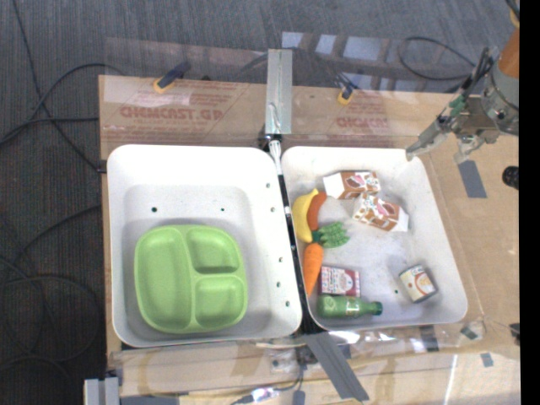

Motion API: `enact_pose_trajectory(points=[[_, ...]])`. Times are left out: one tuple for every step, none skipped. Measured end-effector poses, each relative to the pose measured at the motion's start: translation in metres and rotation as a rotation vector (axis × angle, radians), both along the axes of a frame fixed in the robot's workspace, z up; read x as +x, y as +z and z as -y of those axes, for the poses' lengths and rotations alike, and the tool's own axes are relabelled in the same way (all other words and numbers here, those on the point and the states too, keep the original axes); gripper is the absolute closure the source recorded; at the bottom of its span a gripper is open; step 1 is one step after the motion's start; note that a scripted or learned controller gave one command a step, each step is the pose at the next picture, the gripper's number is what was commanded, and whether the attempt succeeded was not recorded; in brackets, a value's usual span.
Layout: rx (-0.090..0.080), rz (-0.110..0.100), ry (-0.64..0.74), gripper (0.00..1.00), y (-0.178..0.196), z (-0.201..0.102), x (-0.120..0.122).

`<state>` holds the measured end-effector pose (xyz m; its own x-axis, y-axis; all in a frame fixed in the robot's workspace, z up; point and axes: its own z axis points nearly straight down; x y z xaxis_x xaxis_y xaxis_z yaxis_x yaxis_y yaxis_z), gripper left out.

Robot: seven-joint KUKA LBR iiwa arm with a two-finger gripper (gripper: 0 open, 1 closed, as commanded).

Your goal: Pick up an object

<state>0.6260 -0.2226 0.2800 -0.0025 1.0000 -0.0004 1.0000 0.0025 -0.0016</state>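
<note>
The claw (440,144) is seen hovering just beyond the right bin's (447,251) upper right corner, fingers spread apart, nothing gripped between them. Inside that bin are found a carrot (311,265), a green bottle (348,308) and a small can (417,283). A green divided plate (191,277) is set in the left bin (169,171).

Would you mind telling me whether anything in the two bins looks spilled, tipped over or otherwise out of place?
Nothing looks spilled or damaged. The green bottle lies on its side in the right bin, and the small cartons sit tilted in a loose pile. The green tray lies flat in the left bin.
</note>
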Motion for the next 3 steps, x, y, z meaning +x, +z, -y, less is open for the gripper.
enact_pose_trajectory(points=[[-0.001, -0.001, -0.070, 0.00, -0.106, -0.040, -0.013], [0.002, 0.003, 0.152, 0.00, -0.185, -0.014, -0.039], [0.002, -0.001, 0.191, 0.00, -0.154, -0.076, -0.095]])
